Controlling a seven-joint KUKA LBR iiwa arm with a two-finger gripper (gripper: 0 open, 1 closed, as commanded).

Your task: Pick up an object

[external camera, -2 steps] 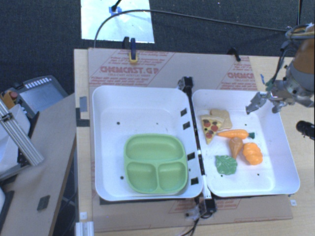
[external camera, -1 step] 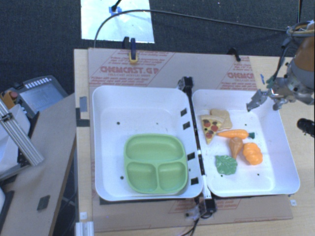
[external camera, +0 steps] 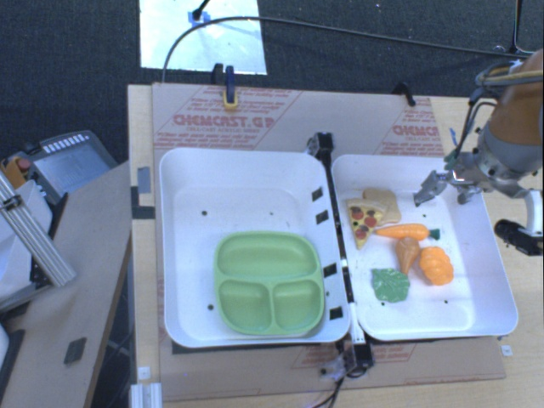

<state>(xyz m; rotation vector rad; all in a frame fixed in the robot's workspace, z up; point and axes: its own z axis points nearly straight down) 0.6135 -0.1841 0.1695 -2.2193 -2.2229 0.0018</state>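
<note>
- While the arm reaches in from the right, the pincer (external camera: 444, 185) hangs over the upper right part of the right bin (external camera: 489, 313), fingers spread apart and nothing between them.
- Nearest candidates: a pale bread slice (external camera: 382, 200) and a pizza slice (external camera: 364, 222) to the pincer's left, the two touching or overlapping.
- Just below and left of the pincer lies a carrot (external camera: 405, 231), lengthwise across the bin, green tip pointing right.
- Below the carrot sits an orange cone-shaped piece (external camera: 408, 252), with a lumpy orange fruit (external camera: 436, 264) just beside it; these look close enough to be touching.
- A green leafy piece (external camera: 390, 285) lies lowest in the cluster, slightly apart from the others.
- Left bin (external camera: 187, 194) holds a green divided plate (external camera: 269, 281); well apart from the pincer, not a likely target.
- Judgement: the carrot is the best pick, being near and narrow enough to fit the spread fingers.
- Method note: turn the wrist so the fingers straddle the carrot across its width, centre at mid-length, descend straight.
- Risk: the cone piece crowds the carrot's lower side; a finger landing on it could spoil the close.
- Flat toys (bread, pizza, leaf) probably give little edge to grip.
</note>
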